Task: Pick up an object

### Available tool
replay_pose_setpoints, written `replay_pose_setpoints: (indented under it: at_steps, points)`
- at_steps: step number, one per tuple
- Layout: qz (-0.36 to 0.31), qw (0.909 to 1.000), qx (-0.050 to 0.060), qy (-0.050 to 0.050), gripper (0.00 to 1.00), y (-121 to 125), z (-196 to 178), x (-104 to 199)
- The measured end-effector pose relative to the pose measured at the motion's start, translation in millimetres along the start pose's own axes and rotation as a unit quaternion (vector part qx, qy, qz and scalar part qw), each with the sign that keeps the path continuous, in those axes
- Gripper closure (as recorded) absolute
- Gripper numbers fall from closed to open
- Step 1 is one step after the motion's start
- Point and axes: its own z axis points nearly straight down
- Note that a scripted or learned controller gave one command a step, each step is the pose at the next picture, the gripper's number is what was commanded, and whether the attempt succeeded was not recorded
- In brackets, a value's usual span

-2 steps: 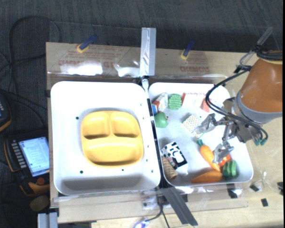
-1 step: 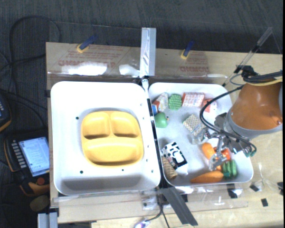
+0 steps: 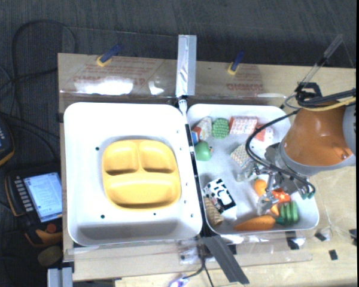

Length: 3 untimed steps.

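Gripper (image 3: 268, 191) mine, low over right bin (image 3: 308, 219), near its front right corner. Cannot tell jaw state; clutter hides it. Orange toy (image 3: 260, 186) just left of gripper, carrot (image 3: 255, 223) in front of it, green toy (image 3: 288, 213) front right. Black-white toy (image 3: 220, 195) further left of gripper. Green ball (image 3: 202, 150) far left, by divider. Yellow tray (image 3: 142, 172) in left bin (image 3: 84, 124), well apart from gripper.

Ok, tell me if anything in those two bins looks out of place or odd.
Nothing looks spilled or broken. The left bin holds one yellow tray lying flat, while the small toys are heaped in the right bin, a carrot lying along its near wall. The gripper is down among them.
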Motion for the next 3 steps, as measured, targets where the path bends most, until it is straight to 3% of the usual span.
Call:
replay_pose_setpoints:
  at_steps: [1,2,3]
  points:
    - [0.020,0.9998,-0.003,0.005,0.00,28,2,1]
    - [0.019,0.9998,-0.003,0.006,1.00,28,-8,0]
    - [0.093,0.9956,-0.008,0.013,1.00,-16,-149,-29]
